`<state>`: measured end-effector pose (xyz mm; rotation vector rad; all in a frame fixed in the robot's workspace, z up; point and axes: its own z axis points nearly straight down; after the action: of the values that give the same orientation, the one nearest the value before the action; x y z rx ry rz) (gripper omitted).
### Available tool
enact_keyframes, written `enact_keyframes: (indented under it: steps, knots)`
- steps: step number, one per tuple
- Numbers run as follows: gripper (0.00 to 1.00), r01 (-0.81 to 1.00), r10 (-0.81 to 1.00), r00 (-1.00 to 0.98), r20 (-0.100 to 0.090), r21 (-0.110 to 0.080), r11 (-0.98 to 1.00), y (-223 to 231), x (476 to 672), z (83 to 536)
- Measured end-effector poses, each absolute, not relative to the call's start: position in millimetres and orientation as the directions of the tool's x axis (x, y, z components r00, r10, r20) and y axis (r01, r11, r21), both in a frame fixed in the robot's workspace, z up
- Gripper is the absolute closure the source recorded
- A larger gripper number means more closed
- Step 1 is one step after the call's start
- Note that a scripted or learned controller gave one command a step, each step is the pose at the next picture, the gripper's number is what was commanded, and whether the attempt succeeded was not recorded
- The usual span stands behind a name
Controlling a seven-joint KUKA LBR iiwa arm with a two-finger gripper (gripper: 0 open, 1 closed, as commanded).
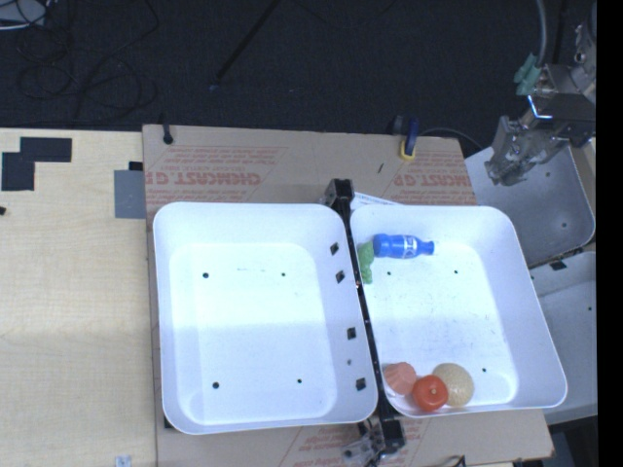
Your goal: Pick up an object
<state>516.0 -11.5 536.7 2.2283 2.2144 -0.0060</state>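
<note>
1. Dark floor with loose cables lies behind a pale wooden bench, where a printed cardboard sheet (292,168) carries the two white bins.
2. At the upper right, the gripper (508,159) hangs outside the right bin (540,343), over a grey plate; whether it is wide or narrow I cannot tell, and nothing is visibly held.
3. Candidates all sit in the right bin: a blue bottle (401,247) lying on its side near the far wall, a small green piece (366,263) against the divider, and a cluster in the near corner.
4. That cluster is a pink lump (398,376), a glossy red ball (429,392) like a tomato, and a matte beige ball (455,382), all touching or nearly so.
5. Risk with the bottle: it looks smooth, round plastic, so it could roll or squirt out if pinched off-centre.
6. Risk with the cluster: round items packed against the curved wall leave little room, so a descent may strike the rim or nudge a neighbour instead of grasping.
7. Risk with the green piece: it hugs the clipped seam (352,300) between the bins, inviting a collision.
8. The left bin (175,319) shows smooth, bright plastic with small dark holes.
</note>
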Motion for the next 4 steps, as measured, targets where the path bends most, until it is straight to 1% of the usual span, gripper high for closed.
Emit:
enact_keyframes:
  steps: [1,2,3,4]
  knots:
    - [1.0,1.0,1.0,-0.001,-0.001,-0.018,0.001,42,513.8,296]
    - [0.0,1.0,1.0,0.002,0.0,-0.004,-0.002,40,515.2,304]
    - [0.0,1.0,1.0,0.004,0.0,-0.009,-0.004,-1,474.0,276]
    - [1.0,1.0,1.0,0.003,0.0,-0.009,-0.003,0,475.9,287]
